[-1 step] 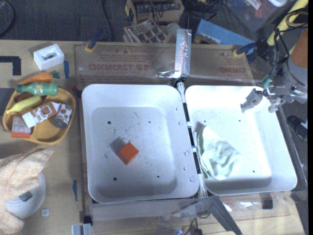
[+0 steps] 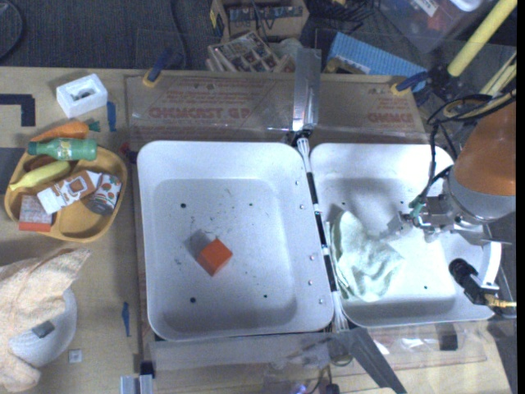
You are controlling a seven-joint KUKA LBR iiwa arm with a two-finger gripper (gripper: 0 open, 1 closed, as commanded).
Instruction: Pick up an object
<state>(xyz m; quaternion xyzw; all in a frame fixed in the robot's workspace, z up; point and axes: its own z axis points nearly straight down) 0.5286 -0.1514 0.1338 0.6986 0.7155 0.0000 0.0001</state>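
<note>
An orange cube (image 2: 216,256) lies in the left bin (image 2: 164,171), near its middle. A crumpled pale green cloth (image 2: 367,254) sits in the right bin (image 2: 361,161), against its left wall. My gripper (image 2: 408,218) reaches in from the right and hangs low over the cloth's upper right edge. Its tip is at or just touching the cloth. The grey wrist and the orange band (image 2: 492,161) hide the bin's right side.
A yellow bowl (image 2: 82,228) with a green bottle and small packets stands left of the bins. A beige cloth (image 2: 37,298) lies at the bottom left. A white box (image 2: 82,94) sits at the back left, and cables hang over the right bin's far corner.
</note>
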